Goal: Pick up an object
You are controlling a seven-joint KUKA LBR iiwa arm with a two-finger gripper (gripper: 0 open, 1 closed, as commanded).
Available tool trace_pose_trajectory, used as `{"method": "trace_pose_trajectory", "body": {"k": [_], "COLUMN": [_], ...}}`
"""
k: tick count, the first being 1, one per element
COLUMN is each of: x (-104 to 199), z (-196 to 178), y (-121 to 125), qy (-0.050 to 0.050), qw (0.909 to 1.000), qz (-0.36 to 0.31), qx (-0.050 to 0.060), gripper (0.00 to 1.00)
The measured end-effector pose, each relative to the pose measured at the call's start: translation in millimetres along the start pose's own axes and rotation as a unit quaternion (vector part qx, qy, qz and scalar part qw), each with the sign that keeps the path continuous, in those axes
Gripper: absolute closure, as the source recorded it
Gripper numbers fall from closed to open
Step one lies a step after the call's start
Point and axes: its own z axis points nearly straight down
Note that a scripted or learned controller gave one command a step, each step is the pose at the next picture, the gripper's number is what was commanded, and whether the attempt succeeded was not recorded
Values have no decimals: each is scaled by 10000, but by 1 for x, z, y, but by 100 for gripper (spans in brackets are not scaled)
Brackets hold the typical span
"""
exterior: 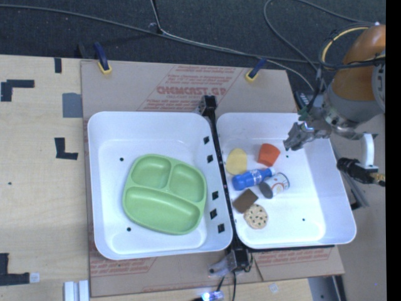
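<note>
Camera view: you look down on two white bins side by side, and the gripper point(296, 138) hangs over the right bin point(326, 193), near its far right part.

Gripper state: you cannot tell from this angle how its fingers stand; nothing shows between them.

Nearest object: an orange block point(269, 153) lies just left of the gripper and a little toward you, apart from it.

Yellow piece: a pale yellow lump point(236, 160) sits farther left of the gripper, past the orange block, close to the divider between the bins.

Blue bottle: a blue bottle point(251, 179) lies on its side below and left of the gripper, under the yellow piece.

Small can: a white-and-red can point(279, 183) lies just right of the bottle's end, with a dark grey piece point(265, 189) touching it, both below the gripper.

Brown block: a brown square point(245, 200) sits farther down and left of the gripper, beneath the bottle.

Cookie: a round speckled cookie point(255, 216) lies just below the brown square, the farthest of the cluster from the gripper.

In the way: the bin floor straight beneath the gripper is bare white; the objects crowd together to its left.

Left bin: the left bin point(106, 168) holds a green divided plate point(165, 194), well away to the gripper's left.

Arm pose: the grey arm point(354, 99) comes in from the right, its orange band point(366, 42) above the wrist, with the gripper angled down and to the left.
</note>
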Motion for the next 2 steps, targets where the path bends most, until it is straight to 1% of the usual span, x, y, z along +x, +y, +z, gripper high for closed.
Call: {"method": "trace_pose_trajectory", "body": {"k": [1, 2], "x": [0, 47], "z": [-54, -39], "y": [2, -4], "qy": [-1, 10], "qw": [10000, 10000], "qz": [1, -12], "qx": [1, 37], "gripper": [100, 100]}}
